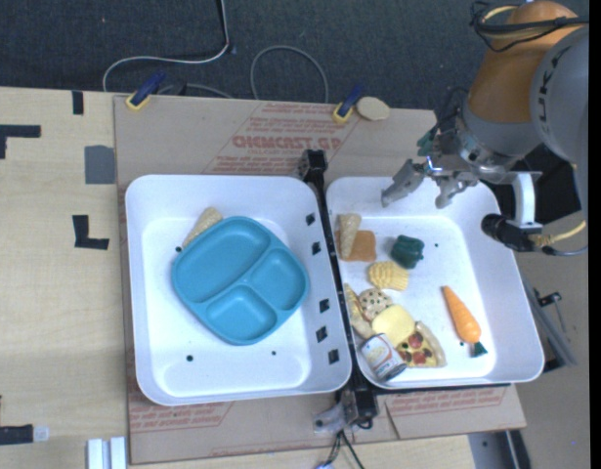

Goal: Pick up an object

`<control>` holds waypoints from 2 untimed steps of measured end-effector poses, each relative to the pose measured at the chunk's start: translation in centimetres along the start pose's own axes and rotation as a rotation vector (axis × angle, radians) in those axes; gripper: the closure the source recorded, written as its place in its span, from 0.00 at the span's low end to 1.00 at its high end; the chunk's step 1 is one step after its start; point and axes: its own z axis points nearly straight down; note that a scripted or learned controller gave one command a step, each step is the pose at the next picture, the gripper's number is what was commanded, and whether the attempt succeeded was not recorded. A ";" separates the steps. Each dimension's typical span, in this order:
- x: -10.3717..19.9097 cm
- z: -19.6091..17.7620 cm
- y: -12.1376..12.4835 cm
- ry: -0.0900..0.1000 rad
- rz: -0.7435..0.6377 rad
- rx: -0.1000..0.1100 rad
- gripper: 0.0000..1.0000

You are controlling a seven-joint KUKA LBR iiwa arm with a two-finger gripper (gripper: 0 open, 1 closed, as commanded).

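The right bin [495,369] holds several toy foods: an orange carrot [462,315], a dark green piece [407,251], a yellow corn piece [388,276], a tan wedge [353,237], a pizza slice [421,345] and a small can [378,357]. My gripper [422,190] hangs over the far edge of that bin, its two fingers spread open with nothing between them. It stands up and to the right of the green piece, apart from every object.
The left bin [149,340] carries a blue divided plate [241,277] with a tan piece [201,226] tucked under its far left rim. A black divider [324,262] runs between the bins. Cables and clamps lie beyond the bins' far side.
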 end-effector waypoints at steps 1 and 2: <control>2.1 12.9 -0.7 0.000 0.001 -0.001 0.00; 1.1 13.9 3.7 0.000 -0.001 -0.003 0.00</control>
